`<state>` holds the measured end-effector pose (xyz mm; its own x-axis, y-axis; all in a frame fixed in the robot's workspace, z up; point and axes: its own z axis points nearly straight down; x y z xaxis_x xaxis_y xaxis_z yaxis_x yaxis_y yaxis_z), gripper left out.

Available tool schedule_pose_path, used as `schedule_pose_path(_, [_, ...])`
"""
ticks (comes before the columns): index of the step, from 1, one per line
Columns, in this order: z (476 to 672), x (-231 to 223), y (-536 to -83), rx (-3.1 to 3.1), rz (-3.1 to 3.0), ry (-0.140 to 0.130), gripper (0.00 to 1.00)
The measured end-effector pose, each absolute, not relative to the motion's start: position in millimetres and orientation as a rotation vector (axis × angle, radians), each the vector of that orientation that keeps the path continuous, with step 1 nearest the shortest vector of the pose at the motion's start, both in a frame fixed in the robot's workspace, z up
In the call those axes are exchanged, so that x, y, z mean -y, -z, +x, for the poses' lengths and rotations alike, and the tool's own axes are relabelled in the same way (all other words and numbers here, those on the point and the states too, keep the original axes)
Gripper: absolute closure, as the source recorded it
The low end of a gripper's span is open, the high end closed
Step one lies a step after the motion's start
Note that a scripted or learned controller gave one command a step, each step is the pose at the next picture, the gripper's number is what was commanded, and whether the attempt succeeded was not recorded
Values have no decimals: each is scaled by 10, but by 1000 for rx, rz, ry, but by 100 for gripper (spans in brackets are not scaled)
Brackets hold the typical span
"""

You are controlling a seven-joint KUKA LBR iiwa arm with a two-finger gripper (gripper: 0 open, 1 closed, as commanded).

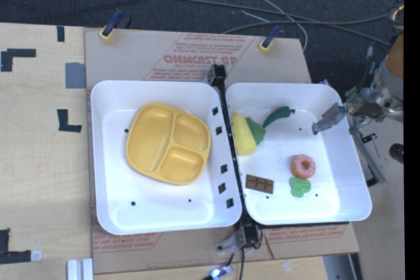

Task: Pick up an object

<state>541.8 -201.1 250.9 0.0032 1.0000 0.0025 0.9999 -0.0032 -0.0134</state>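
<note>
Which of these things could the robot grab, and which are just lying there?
To grab: gripper near the right bin; corn, green pepper, donut, chocolate bar, small green piece.

Lying about: yellow tray, clamps, cables.

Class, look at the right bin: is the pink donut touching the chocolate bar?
Apart. The camera view shows bare white bin floor between the pink donut and the chocolate bar.

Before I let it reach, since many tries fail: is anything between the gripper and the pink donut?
Nothing visible stands between them. The gripper hangs near the right bin's upper right corner, and bare white floor runs from it down to the donut. The green piece lies on the donut's far side.
</note>
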Motion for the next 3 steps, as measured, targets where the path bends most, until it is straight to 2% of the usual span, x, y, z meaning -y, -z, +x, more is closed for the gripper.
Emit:
schedule_pose_path(1, [5443, 2005, -2578, 2222, -2220, -2, 0])
schedule_pose_path(3, [5388, 1917, -1467, 2219, -2217, -6, 0])
